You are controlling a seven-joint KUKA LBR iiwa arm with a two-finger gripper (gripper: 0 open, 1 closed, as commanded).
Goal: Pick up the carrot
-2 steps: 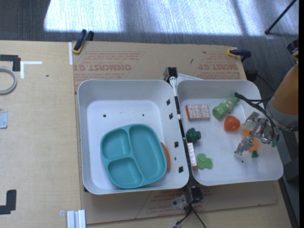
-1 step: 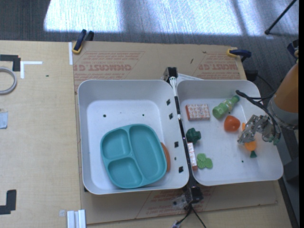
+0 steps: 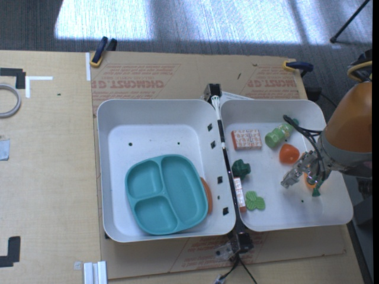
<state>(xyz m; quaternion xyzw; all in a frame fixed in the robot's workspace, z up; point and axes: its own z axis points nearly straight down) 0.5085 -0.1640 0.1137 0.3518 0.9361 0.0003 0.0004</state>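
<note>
In the lower part of the right shallow white plastic bin lay a small light-green toy vegetable. Further up, at the right side of the frame, the grey two-finger gripper hung low over the bin floor. The carrot, a small orange toy piece with a green end, lay close against the gripper's lower right side. Its long axis was too hidden to judge. Whether the pincer was open, closed or holding it could not be told. Beyond, a round orange toy lay apart.
</note>
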